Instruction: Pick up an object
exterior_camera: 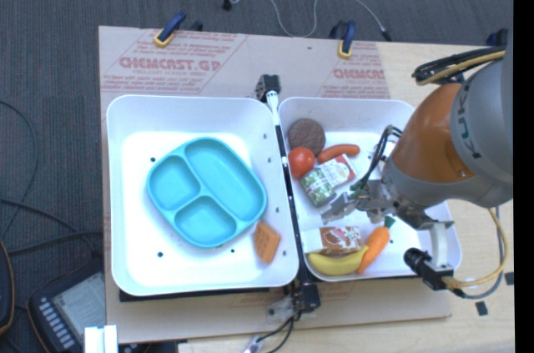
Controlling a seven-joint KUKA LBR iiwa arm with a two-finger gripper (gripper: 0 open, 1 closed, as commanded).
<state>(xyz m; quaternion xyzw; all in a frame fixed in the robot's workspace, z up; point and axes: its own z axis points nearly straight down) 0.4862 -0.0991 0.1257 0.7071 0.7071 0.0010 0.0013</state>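
Nearest the camera, along the front wall of the right bin, lie a banana and a carrot, with a small brown-and-white packet just behind them. The gripper hangs low over the middle of this bin, its metal tips just above the packet and beside a green-labelled pouch. Whether the fingers are open or closed I cannot tell; nothing shows between them.

This looks like the approach step, with no object lifted yet. The next move likely calls for a short descent onto one piece, probably the pouch or the packet, and a firm close without nudging neighbours.

Further back sit a tomato, a red sausage and a brown round patty.

Count in the right bin: seven things, one of each. The left bin holds two: one blue divided plate and one orange wedge by its front right corner. Two clamps pin the tabletop board at the far edge.
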